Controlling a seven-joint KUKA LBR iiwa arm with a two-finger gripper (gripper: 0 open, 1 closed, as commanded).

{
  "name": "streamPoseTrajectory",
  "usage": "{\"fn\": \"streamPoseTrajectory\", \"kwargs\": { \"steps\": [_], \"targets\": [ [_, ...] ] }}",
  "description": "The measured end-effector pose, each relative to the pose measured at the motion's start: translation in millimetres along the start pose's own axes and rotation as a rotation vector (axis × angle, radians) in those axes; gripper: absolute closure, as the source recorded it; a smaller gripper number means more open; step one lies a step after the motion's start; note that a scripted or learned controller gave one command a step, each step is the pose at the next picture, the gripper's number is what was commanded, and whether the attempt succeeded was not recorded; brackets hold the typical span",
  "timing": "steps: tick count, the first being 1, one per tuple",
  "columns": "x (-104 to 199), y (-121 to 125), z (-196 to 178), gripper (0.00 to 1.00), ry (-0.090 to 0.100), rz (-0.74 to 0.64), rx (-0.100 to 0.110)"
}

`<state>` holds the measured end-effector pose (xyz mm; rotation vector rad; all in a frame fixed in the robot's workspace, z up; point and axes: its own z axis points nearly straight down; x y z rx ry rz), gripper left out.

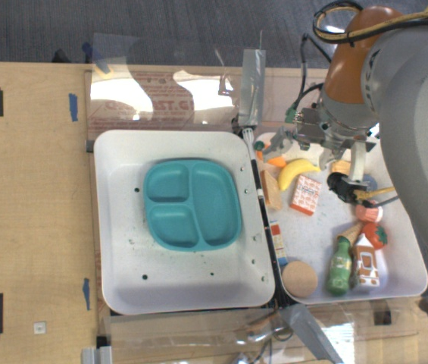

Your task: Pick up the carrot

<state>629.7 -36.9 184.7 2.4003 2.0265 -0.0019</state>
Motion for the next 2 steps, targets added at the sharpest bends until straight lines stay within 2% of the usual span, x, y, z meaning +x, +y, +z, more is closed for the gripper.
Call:
{"fn": "streamPoseTrajectory", "kwargs": {
  "steps": [2],
  "targets": [
    [0.0,0.0,0.0,0.0,0.0,0.0,0.0]
  ]
}}
